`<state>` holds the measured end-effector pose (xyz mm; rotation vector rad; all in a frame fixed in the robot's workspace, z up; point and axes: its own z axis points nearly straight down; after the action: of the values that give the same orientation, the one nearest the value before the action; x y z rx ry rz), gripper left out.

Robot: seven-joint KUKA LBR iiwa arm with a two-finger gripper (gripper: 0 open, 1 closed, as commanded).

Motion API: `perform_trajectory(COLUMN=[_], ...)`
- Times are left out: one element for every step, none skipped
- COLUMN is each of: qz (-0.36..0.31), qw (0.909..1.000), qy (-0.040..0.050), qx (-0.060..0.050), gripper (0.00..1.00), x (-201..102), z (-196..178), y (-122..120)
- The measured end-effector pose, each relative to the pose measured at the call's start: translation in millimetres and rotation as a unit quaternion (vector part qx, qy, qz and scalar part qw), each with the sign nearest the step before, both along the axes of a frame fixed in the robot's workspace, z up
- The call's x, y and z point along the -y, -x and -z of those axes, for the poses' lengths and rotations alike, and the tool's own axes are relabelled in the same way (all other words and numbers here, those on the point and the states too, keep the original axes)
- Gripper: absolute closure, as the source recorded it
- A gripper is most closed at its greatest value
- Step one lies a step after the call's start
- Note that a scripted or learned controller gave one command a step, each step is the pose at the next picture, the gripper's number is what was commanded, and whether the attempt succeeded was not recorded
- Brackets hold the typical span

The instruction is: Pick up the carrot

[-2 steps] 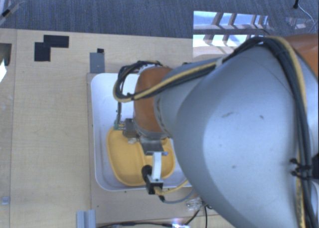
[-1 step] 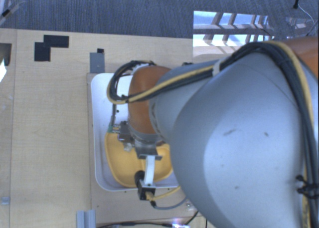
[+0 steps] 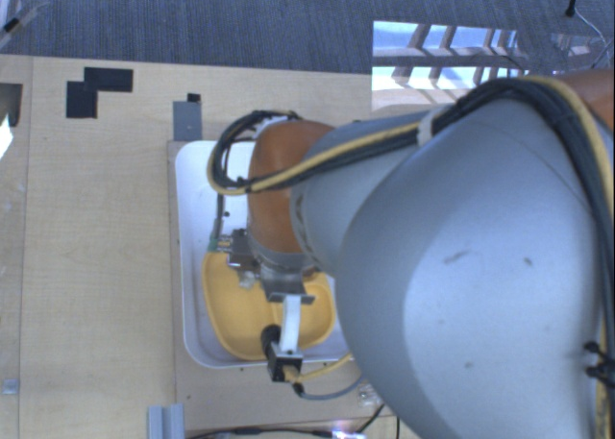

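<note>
**A:** Item: carrot. Location?

**B:** You can't place it. It is likely hidden under the gripper [image 3: 276, 279], which sits low over a yellow thing [image 3: 226, 317] in the white bin [image 3: 188, 235]. Probably light, stiff, smooth — take it mid-length. Grip state: cannot tell.

The grey arm [image 3: 461, 264] fills the frame's right and centre, its orange band [image 3: 274, 187] over a white bin [image 3: 192, 235] at centre left. A broad yellow thing [image 3: 226, 317] lies in the bin's lower end, partly under the wrist. Black marks [image 3: 96, 89] sit upper left on the bench [image 3: 86, 264].
</note>
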<state>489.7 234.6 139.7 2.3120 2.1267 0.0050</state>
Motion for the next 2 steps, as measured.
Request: perform_trajectory(qz=[0.336,0.547], qw=[0.9417,0.8368], qy=[-0.0151,-0.0259], qx=[0.007,0.015], gripper=[1.0,1.0], x=[-3.6,-7.6], z=[30.8,30.2], y=[-8.4,-14.4])
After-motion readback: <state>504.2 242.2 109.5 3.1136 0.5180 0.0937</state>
